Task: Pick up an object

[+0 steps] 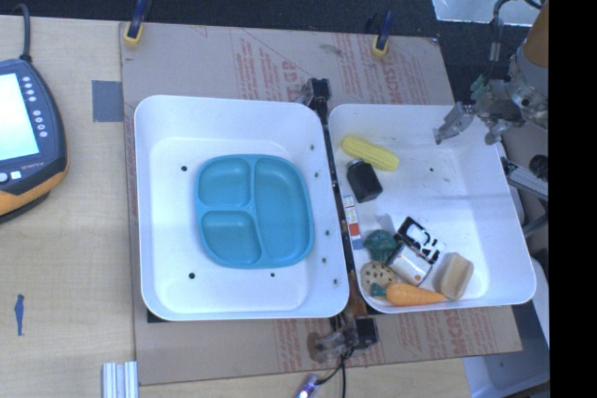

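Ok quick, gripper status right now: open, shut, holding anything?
Gripper: open, holding nothing, over the far right corner of the right bin, apart from the objects in it.

The arm (527,79) is cut off at the right edge, and the teach pendant (23,140) at the left

At the frame's right edge, the arm (524,79) shows grey metal fittings, a black looping cable and a tan-orange patch.
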Controlling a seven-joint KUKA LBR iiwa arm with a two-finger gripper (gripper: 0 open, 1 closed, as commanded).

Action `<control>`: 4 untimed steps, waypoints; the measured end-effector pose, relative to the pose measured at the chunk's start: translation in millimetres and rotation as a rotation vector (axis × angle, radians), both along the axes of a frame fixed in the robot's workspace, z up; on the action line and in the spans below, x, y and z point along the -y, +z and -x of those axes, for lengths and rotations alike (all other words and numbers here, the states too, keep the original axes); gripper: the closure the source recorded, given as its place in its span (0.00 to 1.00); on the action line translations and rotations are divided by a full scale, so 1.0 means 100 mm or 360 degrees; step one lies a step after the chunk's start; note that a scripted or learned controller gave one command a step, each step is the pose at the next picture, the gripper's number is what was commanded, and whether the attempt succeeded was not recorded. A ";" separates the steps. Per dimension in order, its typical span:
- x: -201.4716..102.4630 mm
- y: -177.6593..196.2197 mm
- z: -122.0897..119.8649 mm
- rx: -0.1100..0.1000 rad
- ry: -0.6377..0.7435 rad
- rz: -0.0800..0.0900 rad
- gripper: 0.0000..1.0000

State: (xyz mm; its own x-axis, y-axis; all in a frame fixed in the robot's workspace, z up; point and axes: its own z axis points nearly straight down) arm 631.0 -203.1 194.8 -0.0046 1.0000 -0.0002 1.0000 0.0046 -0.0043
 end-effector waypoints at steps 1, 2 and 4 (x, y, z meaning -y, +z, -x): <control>-0.86 -0.94 0.05 0.0004 -0.0003 0.0000 0.00; -1.09 -1.03 -0.25 0.0000 -0.0001 -0.0002 0.00; -1.31 -0.03 0.46 0.0000 -0.0002 0.0002 0.00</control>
